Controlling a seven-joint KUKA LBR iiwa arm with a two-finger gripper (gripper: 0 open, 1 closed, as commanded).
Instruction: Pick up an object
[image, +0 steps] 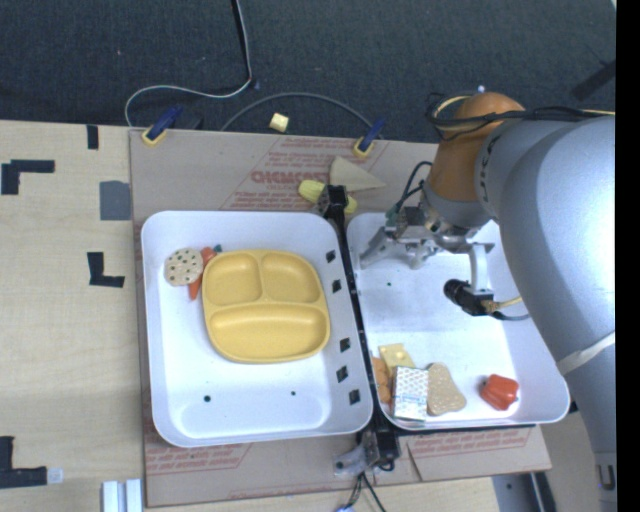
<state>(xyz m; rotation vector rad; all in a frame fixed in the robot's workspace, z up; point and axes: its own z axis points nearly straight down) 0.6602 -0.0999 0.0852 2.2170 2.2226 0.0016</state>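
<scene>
The arm (560, 220) is a bulky, rounded, glossy grey shell with an orange band (462, 150) above the wrist. Thin dark cables loop around the band, and the gripper (415, 245) is pale metal with wiring.

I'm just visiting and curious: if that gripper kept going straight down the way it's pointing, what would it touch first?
Probably the bare white floor of the right bin. The gripper hangs over that bin's far end, away from the food items at its near edge. Depth is hard to judge from this view.
</scene>
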